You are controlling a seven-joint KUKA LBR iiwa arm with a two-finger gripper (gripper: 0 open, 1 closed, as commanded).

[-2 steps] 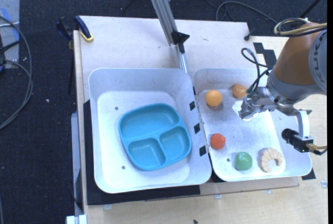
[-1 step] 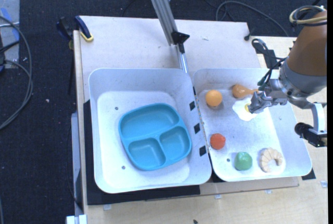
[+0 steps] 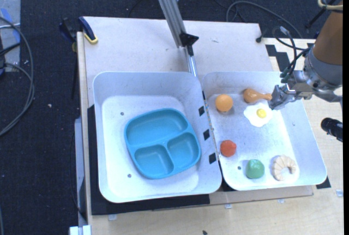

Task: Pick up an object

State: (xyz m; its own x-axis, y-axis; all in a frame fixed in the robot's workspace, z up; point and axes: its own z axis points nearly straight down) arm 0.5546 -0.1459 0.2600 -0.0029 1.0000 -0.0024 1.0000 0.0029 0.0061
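Presently, the bench (image 3: 136,43) bears two shallow white bins side by side.

Left bin (image 3: 109,92): holds one blue divided tray (image 3: 162,142) with three compartments, lying flat and turned at a slant, near the bin's middle.

Right bin (image 3: 305,141): holds six small items.
- Orange ball (image 3: 223,103), toward the far left part of the bin.
- Brown drumstick-shaped piece (image 3: 254,96), just right of the orange ball, its narrow end pointing toward the gripper.
- Fried egg (image 3: 258,115), white with a yellow yolk, just below the drumstick piece and near the gripper's tip.
- Red ball (image 3: 228,148), near the bin's left wall, below the orange ball.
- Green rounded piece (image 3: 254,168), by the near rim.
- Pale ridged piece, shrimp-like (image 3: 284,167), just right of the green piece, also by the near rim.

Arm: grey with an orange band, entering from the right over the right bin's far right edge. Gripper (image 3: 278,98): dark, set low beside the narrow end of the drumstick piece and above the egg's upper right edge. Whether it is spread or closed cannot be told from this view, and no item is seen caught in it.

Other: a slanted metal pole (image 3: 169,2) crosses the far side of the bench, ending at a black clamp (image 3: 188,40) above the gap between the bins.
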